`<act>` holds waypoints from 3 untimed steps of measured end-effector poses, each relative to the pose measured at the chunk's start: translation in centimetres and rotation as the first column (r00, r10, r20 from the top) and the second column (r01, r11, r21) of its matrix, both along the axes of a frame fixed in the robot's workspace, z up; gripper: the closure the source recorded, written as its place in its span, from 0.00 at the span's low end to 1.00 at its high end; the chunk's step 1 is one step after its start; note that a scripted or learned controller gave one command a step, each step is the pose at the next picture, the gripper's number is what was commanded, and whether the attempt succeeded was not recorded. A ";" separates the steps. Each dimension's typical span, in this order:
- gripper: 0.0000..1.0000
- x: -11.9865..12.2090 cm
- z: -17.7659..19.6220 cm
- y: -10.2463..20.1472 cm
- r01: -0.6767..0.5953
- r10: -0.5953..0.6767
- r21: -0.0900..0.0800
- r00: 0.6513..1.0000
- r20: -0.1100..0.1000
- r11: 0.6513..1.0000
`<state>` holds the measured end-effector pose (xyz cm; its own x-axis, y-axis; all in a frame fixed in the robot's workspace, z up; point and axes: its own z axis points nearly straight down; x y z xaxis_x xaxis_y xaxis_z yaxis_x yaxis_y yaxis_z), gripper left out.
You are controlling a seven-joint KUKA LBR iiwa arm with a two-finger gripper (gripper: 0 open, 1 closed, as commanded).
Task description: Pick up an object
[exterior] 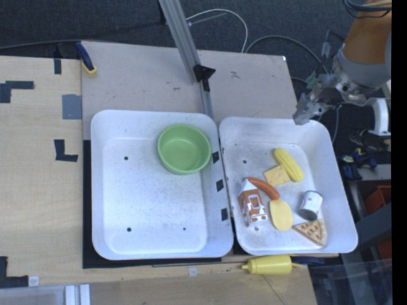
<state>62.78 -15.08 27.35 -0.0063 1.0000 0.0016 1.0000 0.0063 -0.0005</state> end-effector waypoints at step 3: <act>1.00 -4.0 -2.8 16.5 0.000 0.000 -0.001 1.000 -0.005 1.000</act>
<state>58.80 1.41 24.57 -0.0059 1.0000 0.0008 1.0000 0.0059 -0.0053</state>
